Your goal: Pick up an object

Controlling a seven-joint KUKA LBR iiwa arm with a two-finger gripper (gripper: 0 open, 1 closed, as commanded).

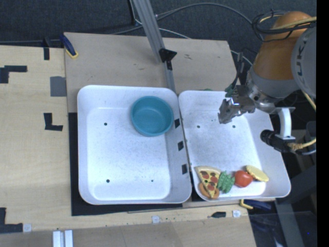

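Whether the jaws are parted or closed cannot be told, and nothing shows between them; the gripper (226, 115) hangs over the upper part of the right bin (216, 143), well apart from the toys. Those lie along that bin's near edge: a pizza slice (206, 179) touching a green piece (225, 180), then a tomato (243, 178) and a yellow piece (257, 173). A blue bowl (151, 116) sits upright in the left bin (123, 158)
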